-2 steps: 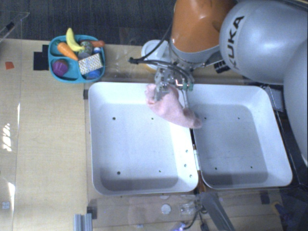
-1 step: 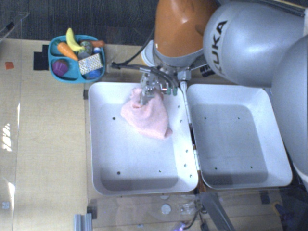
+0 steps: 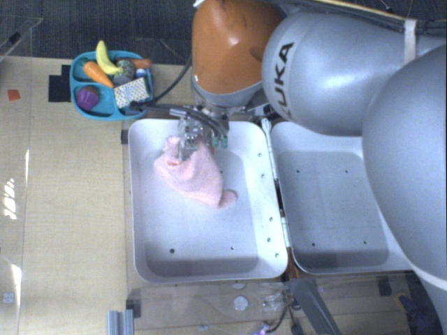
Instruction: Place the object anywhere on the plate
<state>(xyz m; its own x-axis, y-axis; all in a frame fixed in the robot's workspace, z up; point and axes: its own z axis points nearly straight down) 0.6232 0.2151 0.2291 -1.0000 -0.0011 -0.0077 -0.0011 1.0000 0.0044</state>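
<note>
Pink cloth (image 3: 193,174) lies in the left bin (image 3: 202,257), seemingly pinched by the hand (image 3: 190,144).

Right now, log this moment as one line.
gripper: at pink cloth, grasp unclear | cloth: in left bin | blue plate: outside bin

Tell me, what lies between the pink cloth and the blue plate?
In the camera view, the left bin's white rim and a strip of bench separate pink cloth from blue plate.

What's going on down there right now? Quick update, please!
Pincer down in the left white bin, on the top edge of the crumpled pink cloth. Grip unconfirmed. Blue sectioned plate sits off the bin's far left corner, already loaded with toy food.
</note>
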